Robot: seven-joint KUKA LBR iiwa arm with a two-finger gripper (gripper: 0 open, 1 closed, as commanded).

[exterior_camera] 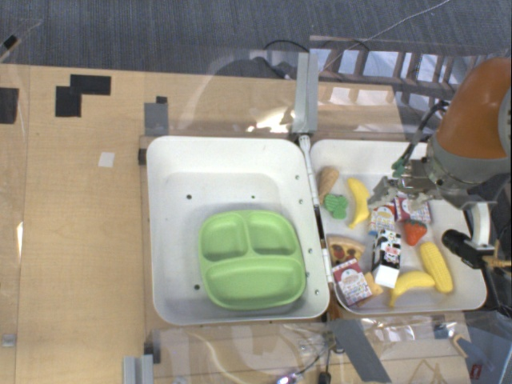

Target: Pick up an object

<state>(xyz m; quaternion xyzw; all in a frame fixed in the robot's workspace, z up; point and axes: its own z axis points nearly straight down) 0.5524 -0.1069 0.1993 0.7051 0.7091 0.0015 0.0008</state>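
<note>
I see the metal gripper (pixel 404 184) low over the right bin (pixel 478 298), but I cannot tell how it is set. Just beneath it lie small glossy packets (pixel 384 214) and a red strawberry (pixel 414 233). Smooth curved bananas (pixel 358 201) sit near, with a bumpy corn cob (pixel 437 266). The left bin (pixel 168 214) holds a green divided plate (pixel 251 258), rounded and matte, on the wooden surface (pixel 72 238).

Green divided plate (pixel 251 259) in left white bin (pixel 172 166), wooden bench (pixel 72 238)
</note>
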